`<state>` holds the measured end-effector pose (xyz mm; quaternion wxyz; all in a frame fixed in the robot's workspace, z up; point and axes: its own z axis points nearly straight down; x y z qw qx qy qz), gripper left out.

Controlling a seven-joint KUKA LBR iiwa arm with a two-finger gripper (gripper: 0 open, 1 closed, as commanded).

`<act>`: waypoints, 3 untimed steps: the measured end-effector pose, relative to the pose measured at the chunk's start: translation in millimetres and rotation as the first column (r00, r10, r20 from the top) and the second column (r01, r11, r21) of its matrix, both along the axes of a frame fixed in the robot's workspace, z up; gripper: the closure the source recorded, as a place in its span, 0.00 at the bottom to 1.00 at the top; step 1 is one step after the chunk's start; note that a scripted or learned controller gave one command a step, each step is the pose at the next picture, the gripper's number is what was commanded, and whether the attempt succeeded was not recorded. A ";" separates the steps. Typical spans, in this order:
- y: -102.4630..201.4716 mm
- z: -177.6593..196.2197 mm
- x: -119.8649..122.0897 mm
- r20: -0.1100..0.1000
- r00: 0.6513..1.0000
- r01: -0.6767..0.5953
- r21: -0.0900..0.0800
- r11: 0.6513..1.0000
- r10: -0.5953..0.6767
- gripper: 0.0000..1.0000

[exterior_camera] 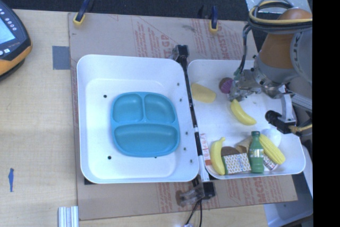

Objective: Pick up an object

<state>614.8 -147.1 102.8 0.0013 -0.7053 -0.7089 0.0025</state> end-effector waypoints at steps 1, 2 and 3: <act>41.7 -11.9 -44.8 -0.003 1.000 -0.001 0.003 1.000 0.001 1.00; 98.9 95.1 -23.6 0.011 1.000 -0.004 0.003 1.000 0.004 1.00; 122.5 89.1 -21.0 0.004 1.000 -0.002 0.001 1.000 0.002 1.00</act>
